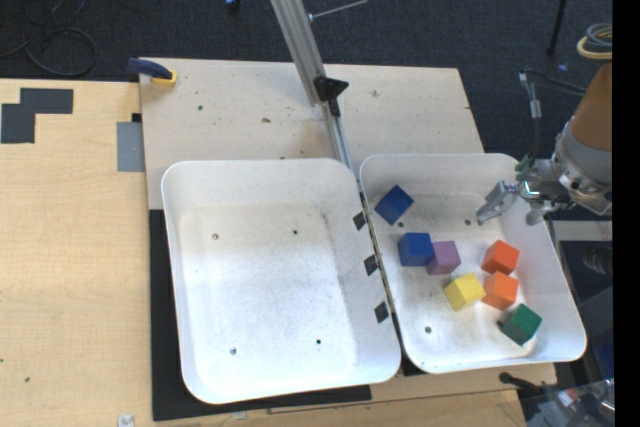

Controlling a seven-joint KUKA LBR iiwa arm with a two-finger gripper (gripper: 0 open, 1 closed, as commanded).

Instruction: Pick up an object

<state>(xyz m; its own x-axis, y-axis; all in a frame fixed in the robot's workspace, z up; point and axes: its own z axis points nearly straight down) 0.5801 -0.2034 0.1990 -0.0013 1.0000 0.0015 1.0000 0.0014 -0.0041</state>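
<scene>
Arm [600,130] cut off at right edge; green block [521,323] partly shadowed.

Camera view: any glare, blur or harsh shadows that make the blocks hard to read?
Camera view: even, soft light; right bin slightly washed out but no hard glare; blocks such as the green block stay distinct, with faint shadows; the tool looks small and slightly soft.

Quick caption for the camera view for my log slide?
Gripper hangs over the right bin beside seven coloured blocks, nearest the orange block; left bin alongside.
</scene>
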